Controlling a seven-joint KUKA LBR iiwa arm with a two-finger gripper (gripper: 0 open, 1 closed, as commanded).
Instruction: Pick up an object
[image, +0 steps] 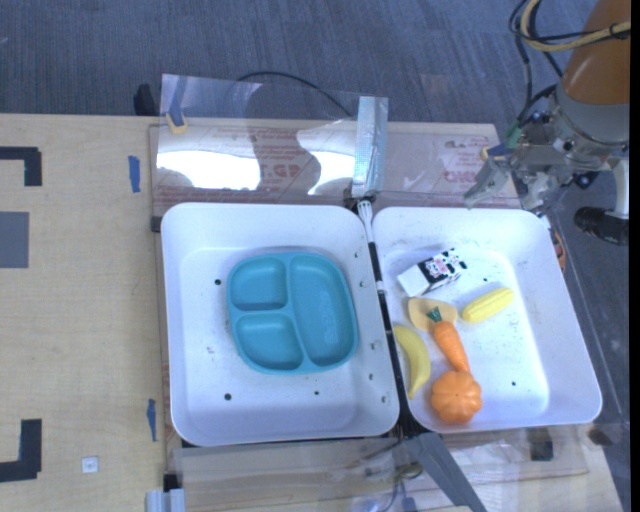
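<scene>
I am looking down on two white bins sitting side by side in the middle of the frame. The left bin (190, 300) is holding a blue divided plate (292, 311), three compartments, lying flat near its centre with bare white floor all round it. The right bin (560, 340) is carrying the pickable things, all crowding its left half: a small black-and-white carton (436, 270) lying toward the upper middle, a yellow corn cob (487, 304) just right of it, a pale yellow wedge (425, 312) touching the top of an orange carrot (451, 345), a banana (413, 359) lying along the bin's left wall, and a round orange fruit (456, 397) at the bottom, touching the carrot's tip. The carton is bearing a printed pattern, but I am finding it too small to read; faint red printing on the plastic sheet behind the bins is likewise illegible. The right half of the right bin is showing open floor, giving room along the right and lower walls. The gripper (525, 170) is hanging at the upper right of the frame, above the right bin's far rim and well apart from every item; I cannot tell how it is set.
</scene>
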